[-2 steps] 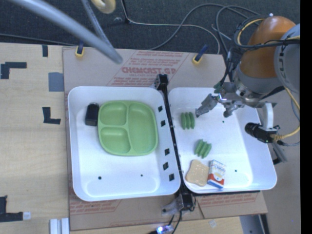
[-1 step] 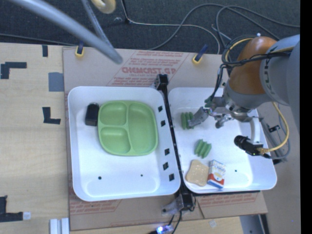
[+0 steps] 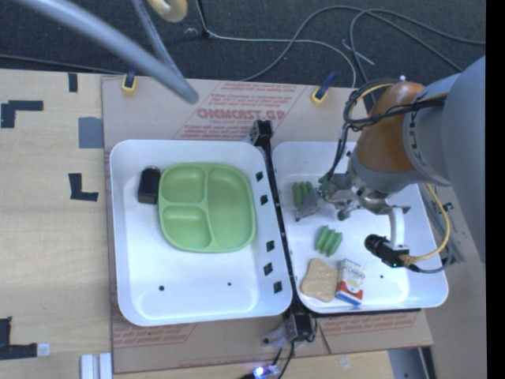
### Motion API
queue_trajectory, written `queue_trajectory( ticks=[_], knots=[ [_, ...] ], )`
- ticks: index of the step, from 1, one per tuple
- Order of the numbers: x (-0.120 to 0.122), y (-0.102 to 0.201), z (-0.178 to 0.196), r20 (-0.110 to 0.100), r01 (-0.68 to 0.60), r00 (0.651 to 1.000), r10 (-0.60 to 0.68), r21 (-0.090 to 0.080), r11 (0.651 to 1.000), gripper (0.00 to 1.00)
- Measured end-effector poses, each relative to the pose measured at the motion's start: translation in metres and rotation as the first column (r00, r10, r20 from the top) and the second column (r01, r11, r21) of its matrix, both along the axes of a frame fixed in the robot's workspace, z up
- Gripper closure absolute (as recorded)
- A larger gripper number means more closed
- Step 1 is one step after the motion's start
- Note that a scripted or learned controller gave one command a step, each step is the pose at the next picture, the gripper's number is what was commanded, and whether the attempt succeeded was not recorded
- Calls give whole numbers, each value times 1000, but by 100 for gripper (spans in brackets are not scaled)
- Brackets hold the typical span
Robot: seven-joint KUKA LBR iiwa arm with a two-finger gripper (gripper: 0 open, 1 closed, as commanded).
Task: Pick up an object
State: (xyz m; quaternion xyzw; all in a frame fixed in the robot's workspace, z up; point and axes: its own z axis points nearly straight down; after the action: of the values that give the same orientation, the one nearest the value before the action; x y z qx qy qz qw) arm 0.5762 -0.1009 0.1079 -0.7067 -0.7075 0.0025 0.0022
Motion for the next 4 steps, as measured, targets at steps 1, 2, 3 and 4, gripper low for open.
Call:
queue_trajectory(
  ticks=[1,2,3,4],
  knots=[
    [1,1,12,3,-3,1000,3,1,1000,100],
    [3,6,55,8,-1,1000,1,1,1000,100],
    [-2,-2,108,11,1,1000,-1,0,1000,100],
    [-1,-2,134,9,0,1000,0,1,1000,100]
  ],
)
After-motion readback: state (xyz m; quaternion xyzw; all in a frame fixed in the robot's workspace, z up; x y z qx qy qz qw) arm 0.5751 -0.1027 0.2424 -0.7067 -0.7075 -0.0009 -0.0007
